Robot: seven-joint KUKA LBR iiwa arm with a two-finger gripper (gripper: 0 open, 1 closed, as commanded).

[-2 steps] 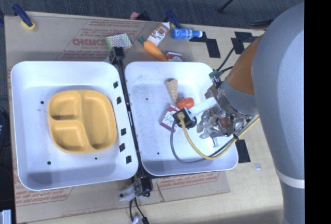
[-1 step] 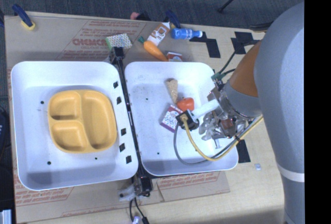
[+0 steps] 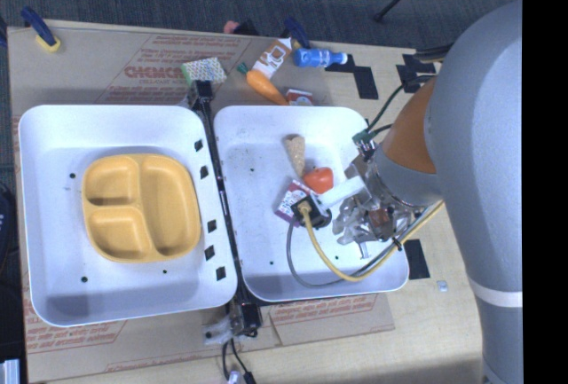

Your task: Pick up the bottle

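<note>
A small bottle-like thing with a red-orange end (image 3: 320,179) and a pale body lies in the right bin (image 3: 257,258), near its middle. It touches a purple and white packet (image 3: 292,201). My gripper (image 3: 358,228) is low in the same bin, just right of and below that thing. A yellow cable (image 3: 321,260) loops from the gripper over the bin floor. I cannot make out anything held in the gripper. A blue bottle (image 3: 316,58) lies outside the bins on the bench behind the right bin.
A tan cone (image 3: 294,152) lies in the right bin behind the red-ended thing. The left bin (image 3: 44,285) holds a yellow divided plate (image 3: 140,206). Behind the bins lie a carrot (image 3: 264,87), a white and orange carton (image 3: 273,58) and a green sponge (image 3: 204,70).
</note>
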